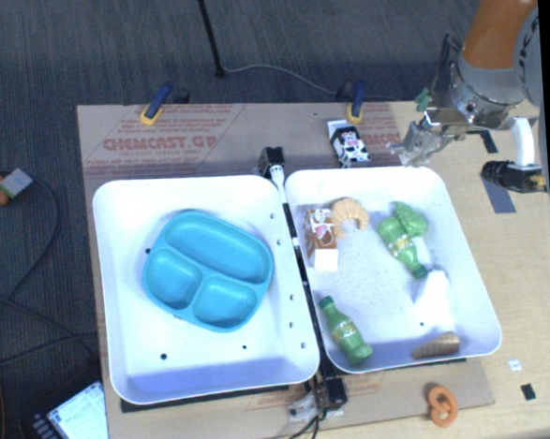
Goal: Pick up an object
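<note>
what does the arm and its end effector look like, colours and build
The arm is a rounded grey body with a broad orange band above the wrist. Below it sits a darker grey metal wrist block, and the end effector is a small pale grey metallic piece. A white part with a black tip juts out beside it.

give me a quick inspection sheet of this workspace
surface: bench with cardboard sheet under two white bins
job's things: right bin holds green bottle, green toy, snack packet, white block, brown piece
clutter: blue divided tray in left bin; pretzel on bench
grippers: gripper above right bin's far corner, finger state unclear
cables: black cable on floor
surroundings: dark carpet
</note>
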`<action>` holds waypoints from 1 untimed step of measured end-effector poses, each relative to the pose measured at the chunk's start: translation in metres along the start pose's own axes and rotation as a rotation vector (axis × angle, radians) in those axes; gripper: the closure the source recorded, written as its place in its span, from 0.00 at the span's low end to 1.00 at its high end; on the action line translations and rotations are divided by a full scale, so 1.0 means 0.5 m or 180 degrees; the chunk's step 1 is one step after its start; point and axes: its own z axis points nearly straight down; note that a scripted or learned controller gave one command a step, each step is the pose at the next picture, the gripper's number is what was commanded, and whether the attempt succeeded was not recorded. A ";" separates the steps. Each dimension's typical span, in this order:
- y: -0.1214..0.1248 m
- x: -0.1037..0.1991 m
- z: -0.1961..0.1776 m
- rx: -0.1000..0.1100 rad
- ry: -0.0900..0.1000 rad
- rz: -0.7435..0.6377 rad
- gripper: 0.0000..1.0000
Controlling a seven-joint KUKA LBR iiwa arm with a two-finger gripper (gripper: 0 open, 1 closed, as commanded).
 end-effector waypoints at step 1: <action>-0.053 0.119 0.029 0.0003 0.0005 -0.0001 1.00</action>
